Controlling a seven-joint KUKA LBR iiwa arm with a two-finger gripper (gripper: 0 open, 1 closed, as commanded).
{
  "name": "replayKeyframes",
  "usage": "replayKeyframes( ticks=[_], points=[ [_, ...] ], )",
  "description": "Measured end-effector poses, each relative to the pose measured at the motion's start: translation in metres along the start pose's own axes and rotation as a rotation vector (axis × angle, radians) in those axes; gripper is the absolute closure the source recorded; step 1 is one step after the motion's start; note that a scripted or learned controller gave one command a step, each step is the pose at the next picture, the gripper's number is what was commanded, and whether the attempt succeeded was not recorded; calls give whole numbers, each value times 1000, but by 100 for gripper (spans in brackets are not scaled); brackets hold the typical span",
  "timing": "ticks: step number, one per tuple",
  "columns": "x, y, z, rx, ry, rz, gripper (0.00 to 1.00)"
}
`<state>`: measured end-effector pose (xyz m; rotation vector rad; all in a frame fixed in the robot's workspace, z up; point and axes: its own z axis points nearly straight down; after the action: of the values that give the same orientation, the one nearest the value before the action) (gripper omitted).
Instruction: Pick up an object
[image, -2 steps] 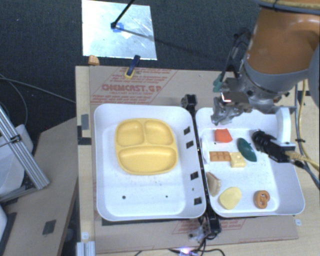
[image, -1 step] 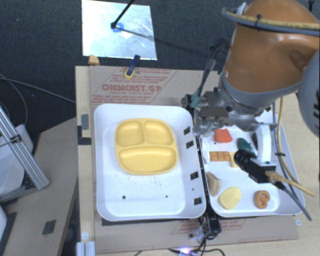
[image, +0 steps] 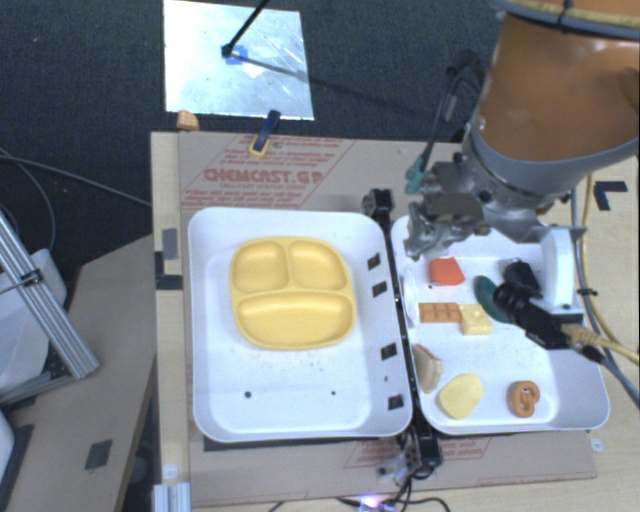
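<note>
A: Gripper (image: 428, 240) position?

B: Over the far left corner of the right white bin (image: 590, 400), hanging just above the orange-red wedge-shaped block (image: 446, 271). Cannot tell how wide the claw stands; nothing visible in it.

A: Other contents of that bin?

B: Brown waffle-like bar (image: 439, 313) touching a pale yellow cube (image: 476, 321) mid-bin; yellow oval piece (image: 461, 396) and brown pretzel-shaped toy (image: 523, 398) by the near edge.

A: Left bin (image: 215, 400)?

B: Yellow divided plastic plate (image: 292, 293), toward its far edge.
</note>
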<state>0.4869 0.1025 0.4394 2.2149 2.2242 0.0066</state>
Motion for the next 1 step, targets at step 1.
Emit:
replayKeyframes(
  ticks=[1],
  points=[
    [63, -1, 50, 8, 0, -6, 100]
  ],
)
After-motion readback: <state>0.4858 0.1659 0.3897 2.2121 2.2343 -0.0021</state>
